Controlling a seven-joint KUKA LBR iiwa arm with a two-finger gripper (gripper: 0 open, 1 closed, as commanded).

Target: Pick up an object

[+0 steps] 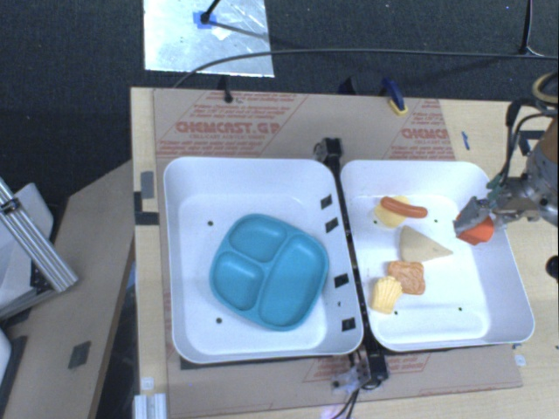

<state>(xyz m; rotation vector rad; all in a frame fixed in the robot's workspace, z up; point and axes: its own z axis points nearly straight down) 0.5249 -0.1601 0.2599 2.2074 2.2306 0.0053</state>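
There, the gripper [476, 225] pinches an orange piece [479, 231] over the right bin [507, 321].

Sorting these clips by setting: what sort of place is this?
Likely a robotics lab test bench: two white bins clamped on a protective-paper-covered board, toy food such as a hot dog, and a robot gripper reaching in.
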